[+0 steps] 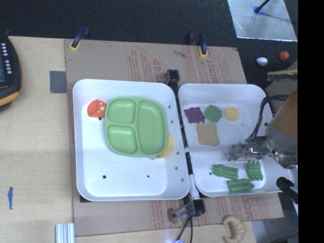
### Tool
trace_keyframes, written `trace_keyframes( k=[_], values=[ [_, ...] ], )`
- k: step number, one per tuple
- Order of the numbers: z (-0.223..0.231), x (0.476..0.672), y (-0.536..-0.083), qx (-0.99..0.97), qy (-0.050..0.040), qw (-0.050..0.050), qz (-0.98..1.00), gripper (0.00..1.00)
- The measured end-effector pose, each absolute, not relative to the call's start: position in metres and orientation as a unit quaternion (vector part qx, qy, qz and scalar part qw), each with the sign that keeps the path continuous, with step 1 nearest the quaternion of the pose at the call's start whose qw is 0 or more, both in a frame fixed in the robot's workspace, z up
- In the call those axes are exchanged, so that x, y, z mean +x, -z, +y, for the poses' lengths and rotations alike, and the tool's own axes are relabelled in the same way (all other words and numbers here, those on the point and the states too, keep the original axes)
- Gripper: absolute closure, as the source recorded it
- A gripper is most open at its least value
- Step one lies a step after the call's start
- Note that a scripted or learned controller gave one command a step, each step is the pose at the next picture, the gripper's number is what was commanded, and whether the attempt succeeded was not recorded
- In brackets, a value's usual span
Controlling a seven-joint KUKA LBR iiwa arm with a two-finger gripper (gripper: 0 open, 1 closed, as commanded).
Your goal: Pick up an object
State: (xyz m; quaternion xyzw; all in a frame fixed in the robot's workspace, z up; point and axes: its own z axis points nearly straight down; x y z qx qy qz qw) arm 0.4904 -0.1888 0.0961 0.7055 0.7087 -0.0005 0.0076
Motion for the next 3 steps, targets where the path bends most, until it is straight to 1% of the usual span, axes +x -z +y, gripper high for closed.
trace_keyframes(
  k=[1, 2, 3],
  values=[
    [-0.168, 0.514, -0.096, 0.705, 0.0005, 0.006, 0.709, 0.00],
    [-0.146, 0.553, -0.096, 0.705, -0.0002, 0.005, 0.709, 0.00],
    [-0.214, 0.609, -0.096, 0.705, -0.0018, 0.004, 0.709, 0.00]
  ],
)
